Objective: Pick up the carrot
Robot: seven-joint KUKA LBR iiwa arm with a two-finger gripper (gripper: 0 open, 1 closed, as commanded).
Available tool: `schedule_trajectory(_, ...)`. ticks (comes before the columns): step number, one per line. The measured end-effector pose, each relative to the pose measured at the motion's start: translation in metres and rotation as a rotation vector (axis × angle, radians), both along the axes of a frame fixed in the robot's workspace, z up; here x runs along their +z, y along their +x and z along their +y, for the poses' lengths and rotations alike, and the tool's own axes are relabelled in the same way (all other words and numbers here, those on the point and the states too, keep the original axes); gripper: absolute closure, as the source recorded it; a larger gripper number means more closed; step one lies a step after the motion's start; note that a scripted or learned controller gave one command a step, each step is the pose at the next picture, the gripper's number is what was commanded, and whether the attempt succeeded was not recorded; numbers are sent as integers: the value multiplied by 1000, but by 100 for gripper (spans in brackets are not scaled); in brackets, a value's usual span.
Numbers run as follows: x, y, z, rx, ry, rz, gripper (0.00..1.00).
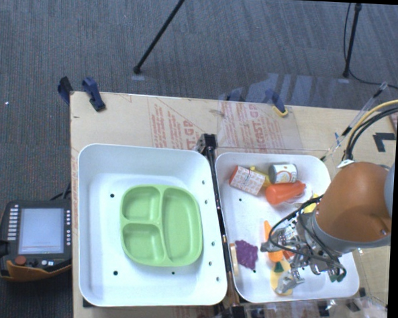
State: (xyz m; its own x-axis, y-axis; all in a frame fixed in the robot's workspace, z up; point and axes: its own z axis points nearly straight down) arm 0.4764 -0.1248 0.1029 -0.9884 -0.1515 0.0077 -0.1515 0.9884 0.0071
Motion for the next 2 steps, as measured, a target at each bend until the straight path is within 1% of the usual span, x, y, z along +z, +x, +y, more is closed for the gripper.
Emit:
schedule_trajectory(1, 12, 4, 2, 6, -2, -8, 100)
schedule_trajectory(2, 86, 36, 77, -126, -3, -14, 100)
